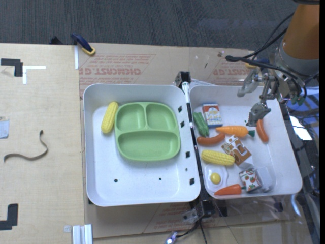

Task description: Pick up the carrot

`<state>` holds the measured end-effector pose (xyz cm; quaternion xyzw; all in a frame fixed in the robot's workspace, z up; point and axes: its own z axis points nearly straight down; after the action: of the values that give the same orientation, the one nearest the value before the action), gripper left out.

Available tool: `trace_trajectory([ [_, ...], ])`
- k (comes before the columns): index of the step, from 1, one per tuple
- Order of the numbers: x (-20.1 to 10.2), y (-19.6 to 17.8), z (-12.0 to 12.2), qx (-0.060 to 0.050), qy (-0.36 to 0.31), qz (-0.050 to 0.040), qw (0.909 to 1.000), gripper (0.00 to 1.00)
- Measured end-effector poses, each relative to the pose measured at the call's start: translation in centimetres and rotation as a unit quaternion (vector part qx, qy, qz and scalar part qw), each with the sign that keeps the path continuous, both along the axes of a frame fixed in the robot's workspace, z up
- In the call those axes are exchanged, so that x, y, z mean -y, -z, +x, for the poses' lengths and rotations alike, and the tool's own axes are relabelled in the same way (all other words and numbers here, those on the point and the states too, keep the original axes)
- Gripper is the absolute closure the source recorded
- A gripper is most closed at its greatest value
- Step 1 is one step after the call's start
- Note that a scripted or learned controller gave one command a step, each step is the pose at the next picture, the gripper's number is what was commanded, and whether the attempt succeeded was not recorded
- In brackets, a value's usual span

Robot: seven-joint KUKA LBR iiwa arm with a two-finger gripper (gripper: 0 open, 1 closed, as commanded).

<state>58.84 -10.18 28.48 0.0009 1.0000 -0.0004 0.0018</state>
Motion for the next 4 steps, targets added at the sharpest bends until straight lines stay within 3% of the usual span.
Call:
trace_trajectory([
  [1, 4.1, 13.4, 0.3, 0.0, -0.014, 0.0001, 0.9999, 0.0],
  [2, 4.7, 17.7, 1.9, 0.009, -0.021, -0.0023, 0.9997, 0.0],
  [3, 4.1, 17.5, 0.9, 0.017, -0.017, -0.0044, 0.9997, 0.0],
  [4, -2.6, 9.2, -1.5, 0.001, 0.061, 0.0006, 0.9981, 0.0],
])
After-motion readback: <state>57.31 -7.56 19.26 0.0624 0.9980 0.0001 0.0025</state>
